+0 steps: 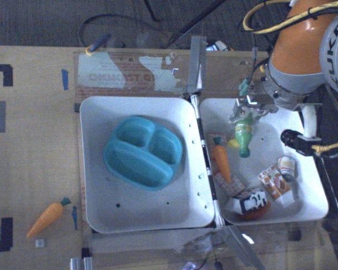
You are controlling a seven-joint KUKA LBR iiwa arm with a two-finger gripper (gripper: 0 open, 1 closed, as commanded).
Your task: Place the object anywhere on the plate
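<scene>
- Two shallow white bins: left bin, right bin, side by side on the bench.
- One teal plastic divided plate, three compartments, lies mid left bin.
- One green plastic bottle with yellow band stands in the right bin's upper middle; long axis runs top to bottom of view, neck uppermost.
- Gripper sits at the bottle's neck, under the arm; whether it grips cannot be told.
- Two orange toy carrots: one along the right bin's left wall, one on the bench near its lower left corner.
- Small packaged items crowd the right bin's lower edge; labels unreadable.
</scene>
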